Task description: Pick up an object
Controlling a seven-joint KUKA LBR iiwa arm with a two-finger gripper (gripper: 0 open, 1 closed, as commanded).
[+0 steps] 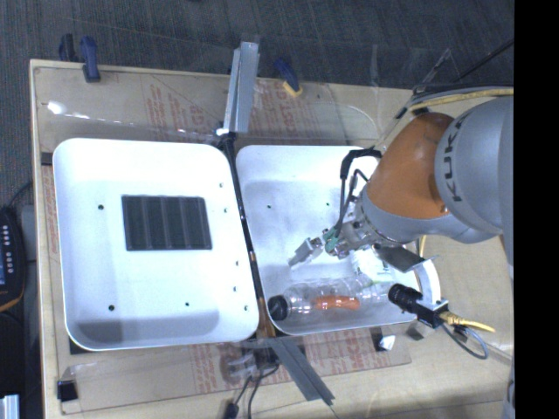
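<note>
the grey arm (472, 173) with its orange band (410, 182) reaches in over the right edge of the right bin (271, 190), and the gripper (319, 247) hangs over the bin's floor, a little below the bin's middle. it is seen from above and partly hidden by the wrist, so i cannot tell whether it is open or closed, and nothing can be seen held in it.

a clear plastic bottle (327, 301) lies on its side along the lower edge of the right bin. its black cap (278, 306) points toward the bin's lower left corner, and its body runs toward the lower right corner. an orange patch (336, 303) shows at the bottle's middle (whether it is a label or something inside is not clear). the gripper is near the bottle, on the side toward the bin's middle; whether the two touch i cannot tell.

the left bin (87, 260) touches the right bin along their shared edge. a dark ribbed rectangle (166, 223) sits at the middle of its floor.

both bins rest on a pale bench (349, 365) with red print. two blue clamps (90, 59) sit at the bench's upper edge, one near the upper left corner and one above the right bin.
</note>
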